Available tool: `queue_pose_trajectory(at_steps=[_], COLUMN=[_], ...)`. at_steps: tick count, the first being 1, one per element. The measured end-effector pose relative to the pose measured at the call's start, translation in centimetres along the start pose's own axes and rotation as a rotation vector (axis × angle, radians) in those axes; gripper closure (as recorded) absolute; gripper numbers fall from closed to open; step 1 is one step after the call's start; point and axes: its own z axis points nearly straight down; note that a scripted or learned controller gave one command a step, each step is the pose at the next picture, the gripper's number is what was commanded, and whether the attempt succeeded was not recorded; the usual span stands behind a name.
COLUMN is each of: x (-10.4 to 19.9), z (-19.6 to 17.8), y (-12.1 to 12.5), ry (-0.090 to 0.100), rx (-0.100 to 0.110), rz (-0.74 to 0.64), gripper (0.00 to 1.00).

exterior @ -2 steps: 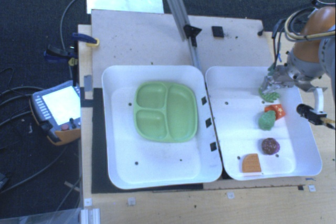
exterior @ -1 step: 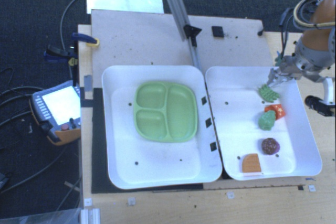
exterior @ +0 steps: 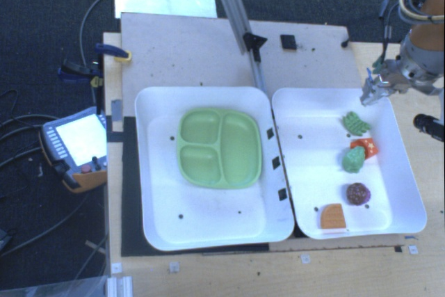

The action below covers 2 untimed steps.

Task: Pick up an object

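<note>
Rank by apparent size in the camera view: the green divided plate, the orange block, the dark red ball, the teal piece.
1. Green divided plate, by far the largest.
2. Orange block.
3. Teal piece, close to the block, so this order is unsure.
4. Dark red ball, slightly smallest.

Your arm (exterior: pixel 423 38) reaches in from the right edge, orange band uppermost, wrist bent downward, with the gripper (exterior: pixel 372 90) hanging low at the upper right.
</note>
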Motion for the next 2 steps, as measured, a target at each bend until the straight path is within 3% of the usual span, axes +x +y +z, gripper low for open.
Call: queue_pose_trajectory(at_steps=[2], x=[-0.4], z=[-8.7], y=[0.3], ry=[0.000], rx=[0.001], rz=[0.000], gripper=[1.00])
